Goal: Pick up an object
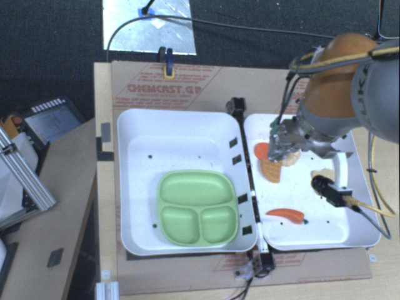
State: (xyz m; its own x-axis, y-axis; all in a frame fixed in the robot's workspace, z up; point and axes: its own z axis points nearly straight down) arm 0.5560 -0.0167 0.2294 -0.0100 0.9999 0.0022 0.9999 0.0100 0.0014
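You have, in the right bin [359,227]: gripper [283,150], jaw state impossible to tell, low over a tan waffle-like piece [272,170] and red piece [261,150]; orange-red chili [285,215] nearer front. Left bin [134,130]: green divided plate [197,205].

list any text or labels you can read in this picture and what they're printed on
"CHEMCAST GP", in red and seen upside down, on the brown board behind the left bin; the last letters are uncertain.
Smaller red lines of print around it: too blurred to read.
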